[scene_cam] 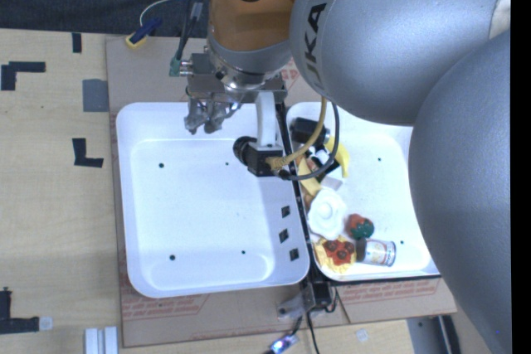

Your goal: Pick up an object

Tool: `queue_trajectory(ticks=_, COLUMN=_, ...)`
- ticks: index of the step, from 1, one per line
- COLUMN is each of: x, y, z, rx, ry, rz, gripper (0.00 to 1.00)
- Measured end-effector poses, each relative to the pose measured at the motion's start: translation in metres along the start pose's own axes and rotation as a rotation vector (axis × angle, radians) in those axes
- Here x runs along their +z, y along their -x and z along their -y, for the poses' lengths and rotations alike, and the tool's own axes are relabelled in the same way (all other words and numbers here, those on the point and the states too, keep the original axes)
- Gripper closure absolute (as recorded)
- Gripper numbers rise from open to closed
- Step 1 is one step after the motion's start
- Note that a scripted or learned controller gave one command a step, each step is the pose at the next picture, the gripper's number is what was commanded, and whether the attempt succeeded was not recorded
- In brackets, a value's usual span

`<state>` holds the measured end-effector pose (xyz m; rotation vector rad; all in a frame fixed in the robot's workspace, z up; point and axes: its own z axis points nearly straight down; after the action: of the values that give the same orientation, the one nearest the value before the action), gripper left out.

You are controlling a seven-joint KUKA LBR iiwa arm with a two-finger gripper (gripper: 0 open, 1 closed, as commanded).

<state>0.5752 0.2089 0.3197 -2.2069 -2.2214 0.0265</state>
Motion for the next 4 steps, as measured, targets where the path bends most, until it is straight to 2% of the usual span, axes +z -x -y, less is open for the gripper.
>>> queue_trajectory(ticks=1, x=-0.002, y=-0.015, z=-0.067, rx=0.004, ry=0.021, rz=-0.003, gripper=1.0)
queue_trajectory(ticks=2, x=0.061, y=0.022, z=-0.092, rx=0.009, ry=0.013, rz=0.0, gripper=1.0)
queue_trajectory(ticks=3, x=0.108, y=-0.026, z=-0.094, rx=0.001, ry=0.014, rz=-0.003, gripper=1.0)
queue_trajectory(ticks=4, x=0.221, y=-0.024, z=-0.036, rx=0.005, ry=0.003, rz=0.0, gripper=1.0)
